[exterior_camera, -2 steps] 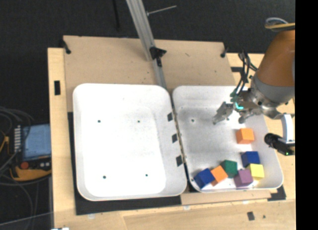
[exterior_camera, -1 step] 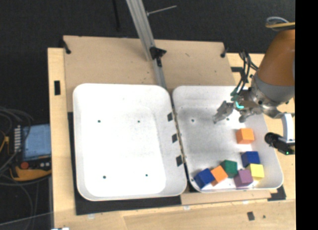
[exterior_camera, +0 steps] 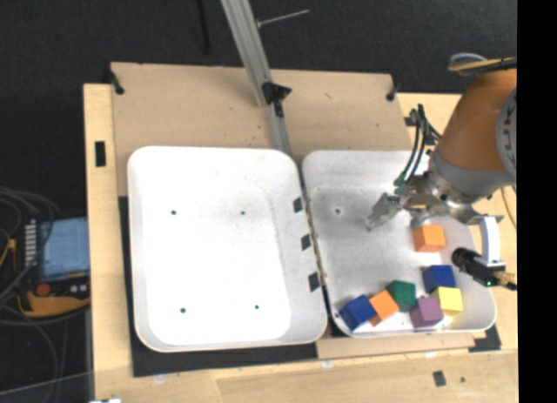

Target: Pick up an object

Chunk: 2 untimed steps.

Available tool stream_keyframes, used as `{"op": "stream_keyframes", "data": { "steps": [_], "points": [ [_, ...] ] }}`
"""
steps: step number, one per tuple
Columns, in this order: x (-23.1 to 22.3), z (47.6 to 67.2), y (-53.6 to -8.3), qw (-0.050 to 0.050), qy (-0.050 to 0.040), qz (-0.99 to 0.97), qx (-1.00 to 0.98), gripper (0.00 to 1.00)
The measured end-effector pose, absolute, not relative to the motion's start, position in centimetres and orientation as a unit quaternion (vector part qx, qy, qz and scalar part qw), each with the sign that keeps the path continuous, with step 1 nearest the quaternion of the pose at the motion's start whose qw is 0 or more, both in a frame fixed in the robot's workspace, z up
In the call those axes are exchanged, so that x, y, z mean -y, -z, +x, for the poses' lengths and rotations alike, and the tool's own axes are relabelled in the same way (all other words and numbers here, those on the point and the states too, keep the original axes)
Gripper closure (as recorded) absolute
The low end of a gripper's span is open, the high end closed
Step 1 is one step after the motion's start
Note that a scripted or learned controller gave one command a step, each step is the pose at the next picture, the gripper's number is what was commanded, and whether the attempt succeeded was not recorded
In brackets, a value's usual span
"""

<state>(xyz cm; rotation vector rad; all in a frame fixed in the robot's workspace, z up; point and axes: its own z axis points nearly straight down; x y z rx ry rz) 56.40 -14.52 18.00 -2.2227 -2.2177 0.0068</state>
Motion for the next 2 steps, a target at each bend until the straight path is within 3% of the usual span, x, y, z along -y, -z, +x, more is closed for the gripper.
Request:
{"op": "stream_keyframes", "data": {
  "steps": [1,2],
  "points": [
    [14.3,57.1,-12.1,0.001,-0.0023,-0.709,0.705,0.0],
    [14.5,57.2,-9.7,-0.002,-0.0006,-0.709,0.706,0.0]
  ]
}}
